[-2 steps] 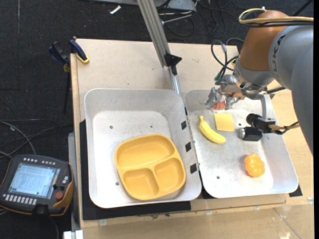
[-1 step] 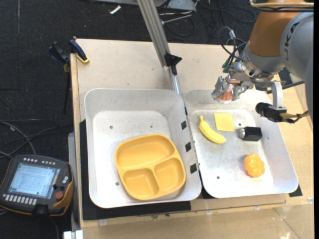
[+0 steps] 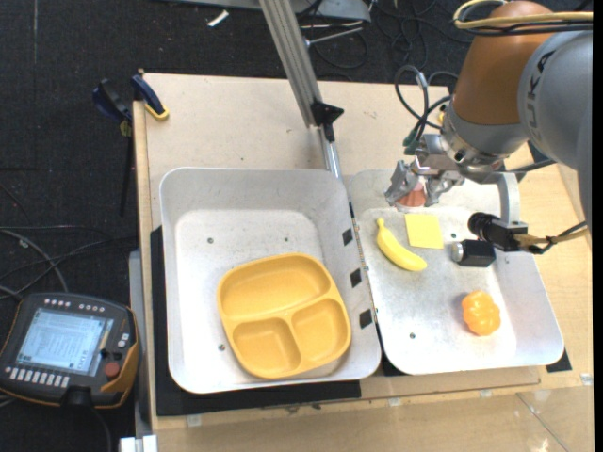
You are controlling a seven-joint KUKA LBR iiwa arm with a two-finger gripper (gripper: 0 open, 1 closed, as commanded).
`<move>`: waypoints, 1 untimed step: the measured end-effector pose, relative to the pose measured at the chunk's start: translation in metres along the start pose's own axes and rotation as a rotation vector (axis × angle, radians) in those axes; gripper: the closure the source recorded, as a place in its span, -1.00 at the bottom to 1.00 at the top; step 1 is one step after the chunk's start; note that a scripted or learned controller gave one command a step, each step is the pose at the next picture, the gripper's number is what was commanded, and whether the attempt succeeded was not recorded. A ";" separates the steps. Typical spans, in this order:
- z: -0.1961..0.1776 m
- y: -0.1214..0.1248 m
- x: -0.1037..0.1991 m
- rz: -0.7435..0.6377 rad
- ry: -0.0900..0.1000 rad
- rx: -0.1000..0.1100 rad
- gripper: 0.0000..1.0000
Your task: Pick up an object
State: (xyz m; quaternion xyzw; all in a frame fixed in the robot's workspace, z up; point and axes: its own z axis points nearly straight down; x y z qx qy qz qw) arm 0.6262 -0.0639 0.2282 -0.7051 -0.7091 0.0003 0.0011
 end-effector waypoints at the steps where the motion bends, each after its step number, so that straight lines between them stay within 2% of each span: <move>1: 0.008 -0.030 0.039 -0.001 0.000 0.002 1.00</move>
